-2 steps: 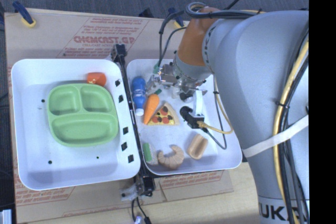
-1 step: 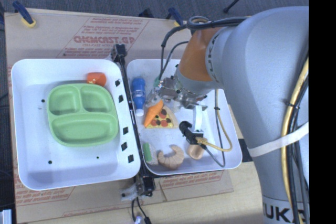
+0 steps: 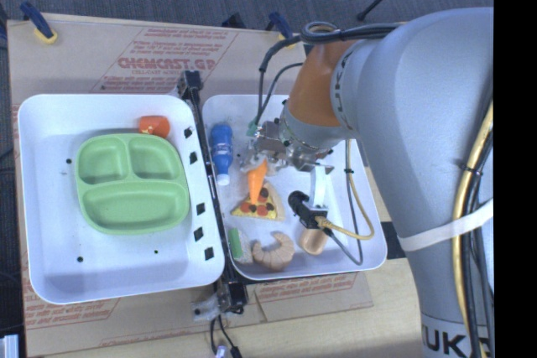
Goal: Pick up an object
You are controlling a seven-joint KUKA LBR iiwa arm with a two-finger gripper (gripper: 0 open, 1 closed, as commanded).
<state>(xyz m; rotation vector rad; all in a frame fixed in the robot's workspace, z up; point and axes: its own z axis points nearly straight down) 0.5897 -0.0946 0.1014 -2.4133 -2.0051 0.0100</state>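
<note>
The right bin [image 3: 352, 257] holds a blue bottle [image 3: 221, 148], an orange carrot [image 3: 254, 180], a pizza slice [image 3: 260, 204], a croissant [image 3: 274, 252], a small green piece [image 3: 236, 246] and a tan cup [image 3: 313, 241]. My gripper [image 3: 267, 148] hangs over the bin's middle, directly above the carrot's upper end. The wrist hides the fingertips. Nothing shows as lifted; every object lies on the bin floor.
The left bin [image 3: 42, 180] holds a green divided plate [image 3: 132, 183] and a small orange-red object [image 3: 153, 127] at its far edge. Black clips [image 3: 191, 82] join the bins along the middle wall. The arm's grey body [image 3: 419, 138] covers the right bin's right side.
</note>
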